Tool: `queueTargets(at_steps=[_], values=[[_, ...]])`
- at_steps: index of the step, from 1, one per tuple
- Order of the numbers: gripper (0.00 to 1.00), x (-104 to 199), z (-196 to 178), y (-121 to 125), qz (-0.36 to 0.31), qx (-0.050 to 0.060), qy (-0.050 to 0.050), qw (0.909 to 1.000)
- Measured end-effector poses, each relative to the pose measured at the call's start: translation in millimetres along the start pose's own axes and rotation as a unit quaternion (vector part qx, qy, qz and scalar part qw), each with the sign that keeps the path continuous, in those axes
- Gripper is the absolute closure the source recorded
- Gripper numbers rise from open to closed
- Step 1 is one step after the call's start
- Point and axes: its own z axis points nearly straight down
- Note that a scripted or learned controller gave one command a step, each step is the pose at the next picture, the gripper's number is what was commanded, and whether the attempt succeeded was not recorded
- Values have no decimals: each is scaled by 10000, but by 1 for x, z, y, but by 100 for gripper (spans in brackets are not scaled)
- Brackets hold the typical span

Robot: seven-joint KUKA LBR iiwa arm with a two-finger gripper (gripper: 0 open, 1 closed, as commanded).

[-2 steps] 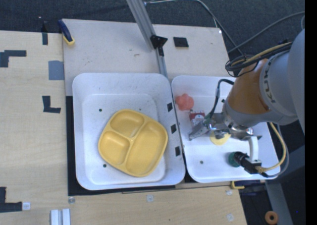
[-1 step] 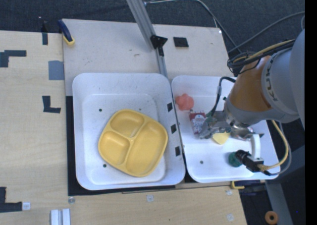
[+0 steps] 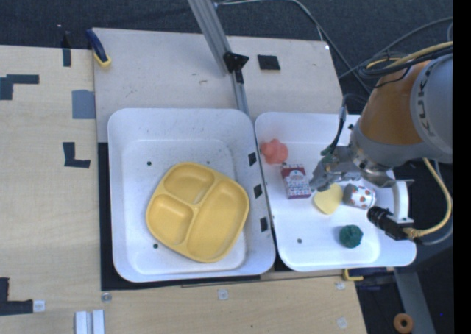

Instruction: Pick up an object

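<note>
Four small items lay in right bin (image 3: 294, 251). Gripper (image 3: 324, 176) hung touching yellow lump (image 3: 327, 200), just above it, red-white carton (image 3: 296, 181) just left; finger state: cannot tell.

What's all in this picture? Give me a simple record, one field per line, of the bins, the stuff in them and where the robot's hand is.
left bin: holds a yellow divided plate
right bin: holds a pink lump, a small red box, a yellow piece and a green ball
arm: reaches in from the right, over the right bin
gripper: low over the right bin, between the red box and the yellow piece
holding anything: cannot tell
</note>
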Motion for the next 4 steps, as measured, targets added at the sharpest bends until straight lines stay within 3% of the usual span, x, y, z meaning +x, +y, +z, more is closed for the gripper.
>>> queueTargets(at_steps=[2,4], values=[[100,-3,-116,5,-2,-4,-1,10000],[100,89,-89,35,-23,36,8,10000]])
